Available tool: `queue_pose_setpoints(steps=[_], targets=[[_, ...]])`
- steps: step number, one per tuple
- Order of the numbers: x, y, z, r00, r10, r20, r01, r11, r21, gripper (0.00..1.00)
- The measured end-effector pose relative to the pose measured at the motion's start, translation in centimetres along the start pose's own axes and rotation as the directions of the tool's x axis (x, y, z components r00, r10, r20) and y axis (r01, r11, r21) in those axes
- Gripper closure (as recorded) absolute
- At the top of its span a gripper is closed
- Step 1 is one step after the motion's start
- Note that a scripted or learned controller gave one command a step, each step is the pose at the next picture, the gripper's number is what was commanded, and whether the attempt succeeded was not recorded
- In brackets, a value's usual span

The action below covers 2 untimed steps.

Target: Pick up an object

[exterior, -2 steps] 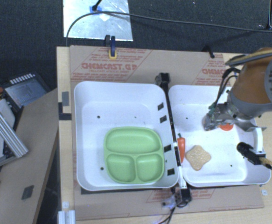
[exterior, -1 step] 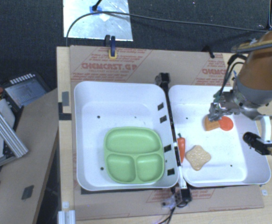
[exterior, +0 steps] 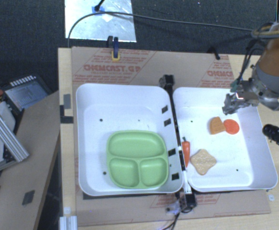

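In the right bin (exterior: 254,176) lie an orange-brown piece of toy food (exterior: 216,126), a red round slice (exterior: 231,127) touching its right side, a beige bread-like piece (exterior: 203,161) and an orange carrot (exterior: 186,151) against the left wall. My gripper (exterior: 230,104) hangs above the right bin, just up and right of the orange-brown piece, with nothing seen between its fingers.
The left bin (exterior: 91,104) holds a green divided plate (exterior: 136,158) in its front half. A black clip divider (exterior: 170,114) runs between the bins. A black robot part (exterior: 277,134) juts in at the right bin's edge.
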<state>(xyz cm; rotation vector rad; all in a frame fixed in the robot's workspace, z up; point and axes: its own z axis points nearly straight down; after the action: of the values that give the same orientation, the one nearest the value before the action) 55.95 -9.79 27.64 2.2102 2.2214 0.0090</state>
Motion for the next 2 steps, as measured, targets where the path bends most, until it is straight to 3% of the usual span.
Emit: queue_pose_setpoints(steps=[2], targets=[[9.9,-0.5,1.9,1.0,-0.004,-0.004,0.004,1.0,0.009,1.0]])
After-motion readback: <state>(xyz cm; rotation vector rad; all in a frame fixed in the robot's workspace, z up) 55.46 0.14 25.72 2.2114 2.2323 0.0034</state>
